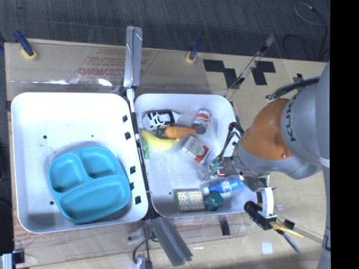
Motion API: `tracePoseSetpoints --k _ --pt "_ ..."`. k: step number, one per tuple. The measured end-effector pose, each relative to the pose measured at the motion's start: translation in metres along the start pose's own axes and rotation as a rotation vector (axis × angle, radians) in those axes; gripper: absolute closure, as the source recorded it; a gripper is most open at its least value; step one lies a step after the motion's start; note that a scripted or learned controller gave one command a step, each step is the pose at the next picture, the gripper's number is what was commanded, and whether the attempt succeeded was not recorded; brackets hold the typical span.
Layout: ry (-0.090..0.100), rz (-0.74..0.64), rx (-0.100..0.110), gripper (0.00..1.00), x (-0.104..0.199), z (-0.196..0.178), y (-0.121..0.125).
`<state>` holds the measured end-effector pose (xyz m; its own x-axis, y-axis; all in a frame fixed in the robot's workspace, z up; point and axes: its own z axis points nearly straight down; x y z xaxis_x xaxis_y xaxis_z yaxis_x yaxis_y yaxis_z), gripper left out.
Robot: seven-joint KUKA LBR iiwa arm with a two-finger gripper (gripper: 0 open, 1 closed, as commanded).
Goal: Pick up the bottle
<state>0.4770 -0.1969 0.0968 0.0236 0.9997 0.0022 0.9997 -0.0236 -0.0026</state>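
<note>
Bottle [225, 186] is lying on its side near the lower right corner of the right bin [168, 101], cap end pointing left toward a dark green lump [213, 203] it seems to touch. It looks like clear plastic with a blue label around the middle and a pale cap, small and slick-looking, so I'd guess it rolls or squirts out easily if squeezed off-centre.

The gripper [223, 168] sits right above it, at the bin's right wall, but the wrist and orange band block the view, so I honestly can't tell if it has closed on anything. The bottle looks like it's resting on the bin floor, not lifted. So my read: the arm is at the bottle, the grasp is either about to happen or unconfirmed, and the whole lift is left to do.

Just left of the bottle along the bottom edge there's a patterned can [188, 200] on its side. Further up the bin: a small carton [196, 149], a carrot [180, 131] lying across a banana [159, 141], a black-and-white item [160, 119] in the upper left corner, and a red-labelled can [202, 121]. All of that is well apart from the bottle, so only the green lump and the patterned can are likely to get in the way.

The left bin [33, 108] holds a blue divided tray [90, 182]. Both bins sit on the tabletop [235, 58].
</note>
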Motion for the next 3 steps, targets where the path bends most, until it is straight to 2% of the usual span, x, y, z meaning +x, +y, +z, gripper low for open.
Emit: tracePoseSetpoints --k 1,2,3 --pt "-0.002 0.157 0.000 1.00 0.016 -0.089 0.032" --pt "-0.002 0.158 0.000 0.00 0.016 -0.089 0.032" --pt "0.000 0.116 0.001 0.00 -0.006 0.006 -0.001"
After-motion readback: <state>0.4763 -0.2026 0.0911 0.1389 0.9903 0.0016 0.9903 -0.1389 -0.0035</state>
